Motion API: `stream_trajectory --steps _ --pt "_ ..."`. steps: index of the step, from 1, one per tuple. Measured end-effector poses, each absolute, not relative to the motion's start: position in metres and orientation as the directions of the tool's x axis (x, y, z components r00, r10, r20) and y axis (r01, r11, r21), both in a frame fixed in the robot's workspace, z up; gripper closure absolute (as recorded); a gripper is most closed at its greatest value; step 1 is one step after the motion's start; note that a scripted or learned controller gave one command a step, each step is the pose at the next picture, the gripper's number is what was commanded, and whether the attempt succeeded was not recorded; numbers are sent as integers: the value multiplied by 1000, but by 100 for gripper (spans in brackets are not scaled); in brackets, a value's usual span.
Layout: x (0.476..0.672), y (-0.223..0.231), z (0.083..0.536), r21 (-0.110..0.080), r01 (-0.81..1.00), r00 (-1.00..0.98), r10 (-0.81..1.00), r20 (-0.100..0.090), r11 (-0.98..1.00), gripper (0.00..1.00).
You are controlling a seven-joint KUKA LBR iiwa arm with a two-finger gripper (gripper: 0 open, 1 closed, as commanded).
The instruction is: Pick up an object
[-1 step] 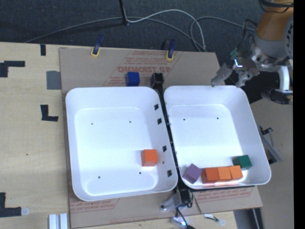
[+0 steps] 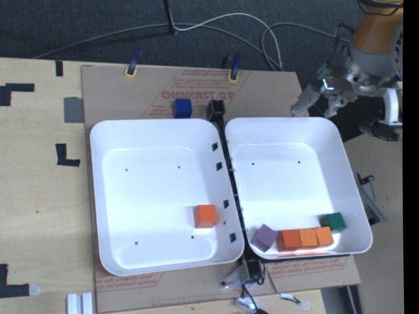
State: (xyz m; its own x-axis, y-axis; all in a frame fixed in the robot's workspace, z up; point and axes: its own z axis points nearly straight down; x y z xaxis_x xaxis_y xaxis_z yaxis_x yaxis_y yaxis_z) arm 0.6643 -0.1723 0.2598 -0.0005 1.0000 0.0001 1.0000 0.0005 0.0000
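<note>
Claw located beyond the far right corner of the right bin, outside its rim, over the surface. Two fingers splayed apart, apparently wide open; nothing between them, though the tips are small and somewhat blurred.

Candidate objects well apart from the claw, all at the opposite, near end of the bins. Along the near wall of the right bin: purple block nearest the divider, then two orange blocks touching side by side, then a lighter orange block, with a green block just behind it against the right wall. Row packed close to the rim; little side room there.

Single orange cube in the left bin, toward the near right corner, standing free of the walls.

Blue cube outside, just behind the left bin's far rim.

Far half of the right bin floor open.
</note>
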Motion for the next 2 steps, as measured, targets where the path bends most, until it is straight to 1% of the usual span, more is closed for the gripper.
stream_trajectory --steps 1,2 --pt "658 -179 212 -4 1000 0 1000 0 0 0" --pt "656 -183 168 -4 1000 0 1000 0 0 0"
